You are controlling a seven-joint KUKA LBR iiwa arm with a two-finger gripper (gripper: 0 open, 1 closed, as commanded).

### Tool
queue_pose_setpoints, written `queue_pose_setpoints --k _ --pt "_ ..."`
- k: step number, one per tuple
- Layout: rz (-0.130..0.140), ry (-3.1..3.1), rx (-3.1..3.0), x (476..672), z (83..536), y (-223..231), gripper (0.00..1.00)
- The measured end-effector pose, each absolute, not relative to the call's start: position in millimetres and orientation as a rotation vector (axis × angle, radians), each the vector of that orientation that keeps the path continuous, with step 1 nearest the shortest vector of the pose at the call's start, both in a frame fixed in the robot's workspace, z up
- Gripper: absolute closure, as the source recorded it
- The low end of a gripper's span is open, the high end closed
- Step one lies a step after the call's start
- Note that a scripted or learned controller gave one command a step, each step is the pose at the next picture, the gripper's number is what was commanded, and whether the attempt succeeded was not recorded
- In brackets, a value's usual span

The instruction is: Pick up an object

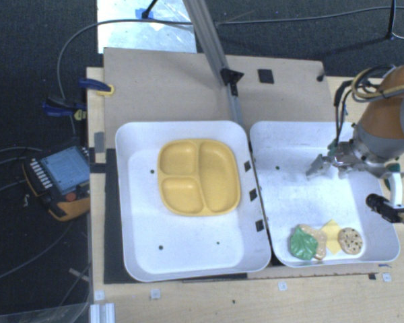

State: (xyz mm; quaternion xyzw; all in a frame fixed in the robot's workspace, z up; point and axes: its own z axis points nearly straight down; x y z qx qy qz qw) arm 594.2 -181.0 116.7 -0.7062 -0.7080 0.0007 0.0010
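Note:
In the right bin (pixel 289 180) three small objects lie close together near the front edge: a green leaf-shaped piece (pixel 303 243), a pale yellow piece (pixel 330 235) and a round brown cookie (pixel 350 240). My gripper (pixel 347 163) hangs over the back right part of that bin, under the orange-banded wrist (pixel 390 116). It is well behind the three objects and apart from them. Nothing shows in its grasp.
The left bin (pixel 141 241) holds a yellow divided plate (pixel 198 177) in its back half. A grey pole (pixel 209 36) slants across the board behind the bins. A black part (pixel 384 208) juts out at the right bin's right rim. Cables and a handset (pixel 60 180) lie left of the bench.

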Motion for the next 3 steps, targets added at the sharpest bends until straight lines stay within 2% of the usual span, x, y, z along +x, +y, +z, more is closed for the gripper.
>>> queue_pose_setpoints --k 1,2,3 --pt "-0.004 -2.226 -2.223 596.4 86 -181 0.0" --pt "-0.008 -2.232 -2.227 598.3 99 -182 1.0" --pt "-0.005 -2.231 -2.219 594.8 150 -174 1.0"
